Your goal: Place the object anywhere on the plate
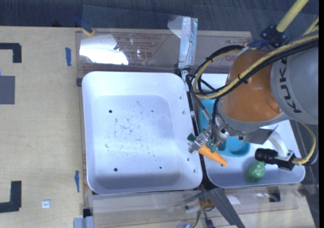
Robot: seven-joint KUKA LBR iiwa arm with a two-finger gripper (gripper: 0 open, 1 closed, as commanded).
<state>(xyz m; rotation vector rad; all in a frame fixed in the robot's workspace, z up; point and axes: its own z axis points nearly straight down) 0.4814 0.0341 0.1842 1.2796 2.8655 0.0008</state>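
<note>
My gripper [205, 143] hangs low over the inner edge of the right bin [296, 174], right by the divide w/ the left bin [134, 130]. The carrot [213, 155], orange, lies pointing down-right w/ its thick end up against my fingertips; it looks pinched btwn them, though the metal bits and the green top crowd that spot, so I can't tell for certain whether I'm clamped on it or just touching it. The blue plate [237, 146] sits in the right bin just beside the carrot, mostly hidden under my wrist and the orange band [248, 92] of my arm; the carrot's tip sits at the plate's lower-left rim, and whether it rests on the plate or hangs above it I can't say. A green lumpy object [256, 171] lies near the right bin's front wall, apart from the carrot. A black connector [268, 156] on a white bracket sits just above it. Yellow and black cables [223, 70] loop from my wrist over the bins' shared edge. The left bin shows a bare white floor w/ faint scuffs and a few dark dots.
</note>
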